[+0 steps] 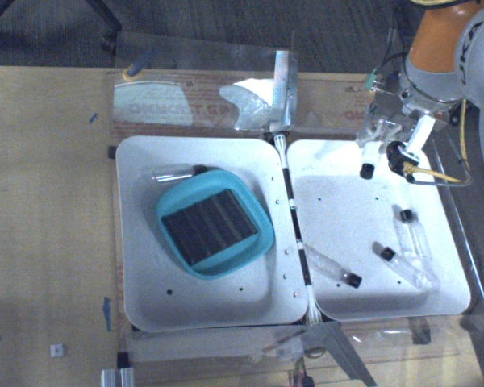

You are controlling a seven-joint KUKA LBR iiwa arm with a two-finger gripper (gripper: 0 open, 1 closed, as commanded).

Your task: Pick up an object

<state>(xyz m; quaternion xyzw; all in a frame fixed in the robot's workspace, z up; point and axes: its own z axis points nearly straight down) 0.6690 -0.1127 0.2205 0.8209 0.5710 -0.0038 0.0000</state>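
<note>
Over the right bin's far edge, at about one o'clock from that bin's middle, the gripper hangs at the end of the grey and orange arm, a yellow cable looped beside it. Nothing shows between its fingers; whether they are parted or closed I cannot tell from this slant, since glare on the white floor and clear plastic parts around the wrist blur them. On the floor of this bin lie three clear tubes with black caps, any of which could serve as the object to pick up: one tube at about three o'clock from the bin's middle, a second tube at four o'clock just beside it, and a third tube at seven o'clock, close to the wall that divides the bins. They lie flat and scattered, as loose things settle when dropped in, which leaves each with open floor on at least one side for fingers to come down. The left bin holds a blue tray with a dark ribbed insert, tilted and covering most of the middle, and a fourth tube peeks out at its eleven o'clock edge. The gripper stands well apart from all the tubes, so I judge the grasp not yet begun.
</note>
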